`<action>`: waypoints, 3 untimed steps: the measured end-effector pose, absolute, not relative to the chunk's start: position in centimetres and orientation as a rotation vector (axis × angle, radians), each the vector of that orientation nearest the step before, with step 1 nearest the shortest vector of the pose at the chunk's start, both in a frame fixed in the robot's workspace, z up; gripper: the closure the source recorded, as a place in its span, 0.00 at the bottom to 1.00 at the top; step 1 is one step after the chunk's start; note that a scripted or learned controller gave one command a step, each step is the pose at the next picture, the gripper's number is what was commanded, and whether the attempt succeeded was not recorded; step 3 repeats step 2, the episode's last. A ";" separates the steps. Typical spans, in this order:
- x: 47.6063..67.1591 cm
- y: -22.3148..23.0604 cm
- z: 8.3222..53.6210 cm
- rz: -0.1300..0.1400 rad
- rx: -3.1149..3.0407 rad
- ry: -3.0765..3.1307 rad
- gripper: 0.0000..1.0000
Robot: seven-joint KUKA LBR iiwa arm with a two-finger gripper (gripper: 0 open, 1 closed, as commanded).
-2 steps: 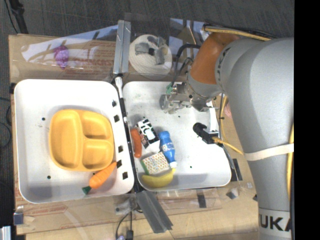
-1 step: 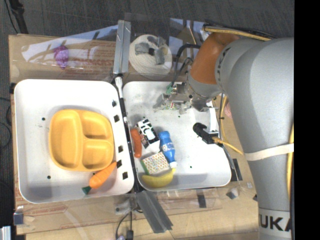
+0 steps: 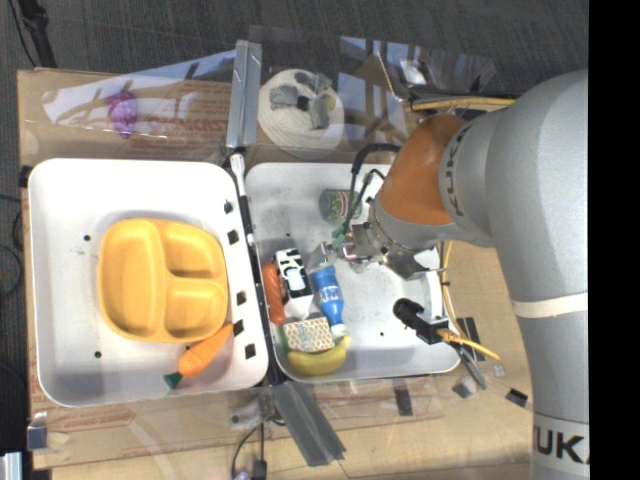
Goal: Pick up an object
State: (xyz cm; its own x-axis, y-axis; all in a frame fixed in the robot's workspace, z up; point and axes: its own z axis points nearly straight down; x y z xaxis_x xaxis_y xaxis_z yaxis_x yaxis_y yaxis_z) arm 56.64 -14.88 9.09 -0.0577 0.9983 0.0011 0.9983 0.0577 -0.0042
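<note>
Bottle [image 3: 328, 298] looks like the likely target: small plastic, probably light, stiff but rounded and slick, so grab across the body mid-length, not the tapered end. It is blue with a white label and lies flat in the right bin [image 3: 382, 354], at 7 o'clock from the gripper [image 3: 350, 246], with a banana [image 3: 318, 360] just beside its lower end. Can't tell whether the gripper is apart or closed.

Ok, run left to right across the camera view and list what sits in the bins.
Yellow divided plate → orange sausage → blue bottle. Things that overlap these sideways are left out.
</note>
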 end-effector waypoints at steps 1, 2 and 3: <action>56.7 -14.9 10.1 0.006 -2.149 -2.285 1.00; 57.8 -10.0 22.2 0.000 -2.064 -2.368 1.00; 57.8 -10.0 22.2 0.000 -2.064 -2.368 1.00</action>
